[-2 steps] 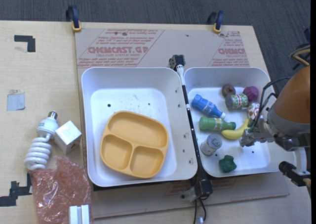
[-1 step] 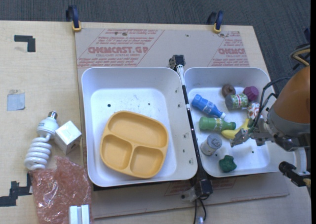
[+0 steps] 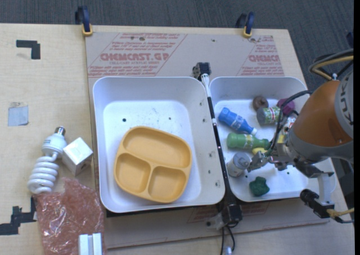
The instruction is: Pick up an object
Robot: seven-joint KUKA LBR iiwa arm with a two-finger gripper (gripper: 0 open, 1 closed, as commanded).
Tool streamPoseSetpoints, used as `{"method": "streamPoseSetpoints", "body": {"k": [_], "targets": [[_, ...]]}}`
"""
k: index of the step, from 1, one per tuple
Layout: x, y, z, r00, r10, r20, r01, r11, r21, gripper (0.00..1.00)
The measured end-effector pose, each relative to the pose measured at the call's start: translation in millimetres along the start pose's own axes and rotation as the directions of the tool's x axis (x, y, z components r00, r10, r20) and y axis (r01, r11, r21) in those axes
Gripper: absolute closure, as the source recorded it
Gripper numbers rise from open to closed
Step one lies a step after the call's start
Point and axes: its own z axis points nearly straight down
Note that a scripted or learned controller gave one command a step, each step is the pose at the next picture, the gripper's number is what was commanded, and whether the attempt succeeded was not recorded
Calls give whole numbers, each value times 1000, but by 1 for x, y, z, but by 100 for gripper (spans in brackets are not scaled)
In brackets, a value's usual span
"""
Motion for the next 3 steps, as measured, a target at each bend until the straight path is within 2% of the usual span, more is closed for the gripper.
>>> {"method": "streamPoseSetpoints", "body": {"k": [1, 2, 3], "targets": [[24, 1, -1, 1000, 8, 13, -8, 1000, -9, 0], [27, 2, -11, 1000, 4, 5, -4, 1000, -7, 100], [24, 2, -11, 1000, 8, 12, -8, 1000, -10, 0]]}}
